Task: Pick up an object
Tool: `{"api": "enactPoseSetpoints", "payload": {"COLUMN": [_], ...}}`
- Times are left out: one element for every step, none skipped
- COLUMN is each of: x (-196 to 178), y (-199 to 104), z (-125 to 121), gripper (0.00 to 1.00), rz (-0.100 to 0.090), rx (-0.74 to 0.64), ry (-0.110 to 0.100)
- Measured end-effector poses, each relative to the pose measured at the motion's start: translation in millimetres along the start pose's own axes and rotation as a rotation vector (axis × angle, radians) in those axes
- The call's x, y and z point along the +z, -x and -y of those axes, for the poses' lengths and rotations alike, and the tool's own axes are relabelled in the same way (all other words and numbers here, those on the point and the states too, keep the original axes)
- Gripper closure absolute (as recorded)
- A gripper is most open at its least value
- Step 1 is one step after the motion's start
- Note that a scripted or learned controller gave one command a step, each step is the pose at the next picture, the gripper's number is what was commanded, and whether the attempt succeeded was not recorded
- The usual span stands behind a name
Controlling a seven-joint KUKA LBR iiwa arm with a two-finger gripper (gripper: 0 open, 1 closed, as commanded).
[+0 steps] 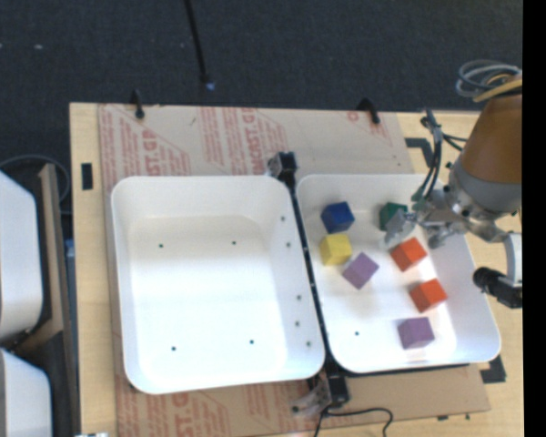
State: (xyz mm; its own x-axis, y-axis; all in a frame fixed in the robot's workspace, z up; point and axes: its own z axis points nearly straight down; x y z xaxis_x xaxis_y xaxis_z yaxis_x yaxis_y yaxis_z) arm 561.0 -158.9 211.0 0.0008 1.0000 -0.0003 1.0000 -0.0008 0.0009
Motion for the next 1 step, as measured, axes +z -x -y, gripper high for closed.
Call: {"api": "enactPoseSetpoints", "payload": {"x": [114.5], "y": [-40.2], "z": [31.7], "gripper": [0.00], "rz": [-0.002], "rx": [-0.001], "ry": [-0.009]}}
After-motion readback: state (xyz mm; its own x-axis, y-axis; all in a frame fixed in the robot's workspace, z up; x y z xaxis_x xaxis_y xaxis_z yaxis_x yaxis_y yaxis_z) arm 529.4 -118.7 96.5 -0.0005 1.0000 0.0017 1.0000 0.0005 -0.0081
